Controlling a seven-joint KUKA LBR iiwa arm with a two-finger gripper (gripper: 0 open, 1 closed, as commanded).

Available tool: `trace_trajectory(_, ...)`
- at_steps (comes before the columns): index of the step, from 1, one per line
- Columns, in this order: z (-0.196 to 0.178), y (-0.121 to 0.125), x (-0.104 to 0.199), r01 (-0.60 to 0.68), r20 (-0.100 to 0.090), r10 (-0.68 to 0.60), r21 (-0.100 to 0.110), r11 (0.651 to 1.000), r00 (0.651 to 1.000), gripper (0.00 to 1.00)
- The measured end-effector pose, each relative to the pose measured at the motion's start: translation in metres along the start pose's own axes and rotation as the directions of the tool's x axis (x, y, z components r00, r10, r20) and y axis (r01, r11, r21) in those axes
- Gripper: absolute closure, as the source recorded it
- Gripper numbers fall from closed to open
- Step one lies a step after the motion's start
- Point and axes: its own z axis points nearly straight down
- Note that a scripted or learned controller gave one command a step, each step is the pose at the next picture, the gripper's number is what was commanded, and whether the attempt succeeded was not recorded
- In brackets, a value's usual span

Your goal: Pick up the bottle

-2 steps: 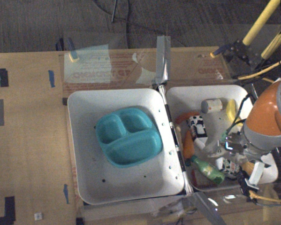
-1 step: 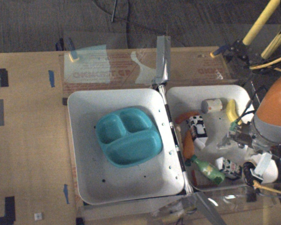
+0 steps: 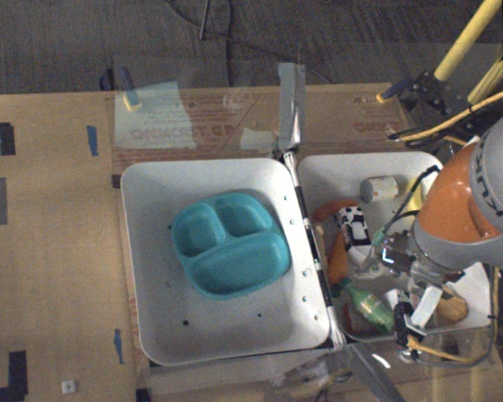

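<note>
The claw [image 3: 387,260] hangs low over the middle of the right bin [image 3: 350,164], under the arm's orange band. The wrist covers it, so I cannot tell whether it is released or clenched, and nothing can be seen held in it.

The green bottle [image 3: 368,309] lies on its side on the bin floor near the claw, at about 7 o'clock from it and close to the bin's front edge. Whether the two touch cannot be made out.

At 9 o'clock from the claw lies an orange, carrot-like piece [image 3: 333,266] along the bin's left wall. At 10 o'clock sits a small black-and-white object [image 3: 352,224]. At 12 o'clock, toward the back wall, is a cream cylinder [image 3: 379,188]. At 4 o'clock rests a brown, rounded lump [image 3: 452,310].

Well apart at 9 o'clock, the left bin [image 3: 157,327] holds a teal divided plate [image 3: 230,243].

As I judge it, the pick is not yet done. The arm is down among the clutter, but the bottle rests in the bin. Closing on it and lifting it clear are left.
</note>
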Motion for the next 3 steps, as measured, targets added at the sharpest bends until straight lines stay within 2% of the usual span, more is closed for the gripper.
trace_trajectory(1, 0.015, 0.048, -0.062, 0.012, -0.001, -0.012, -0.014, 1.000, 1.000, 0.00)
trace_trajectory(2, 0.005, 0.049, -0.064, 0.013, 0.006, -0.013, -0.018, 1.000, 1.000, 1.00)
trace_trajectory(3, 0.005, 0.049, -0.064, 0.013, 0.006, -0.013, -0.018, 1.000, 1.000, 0.00)
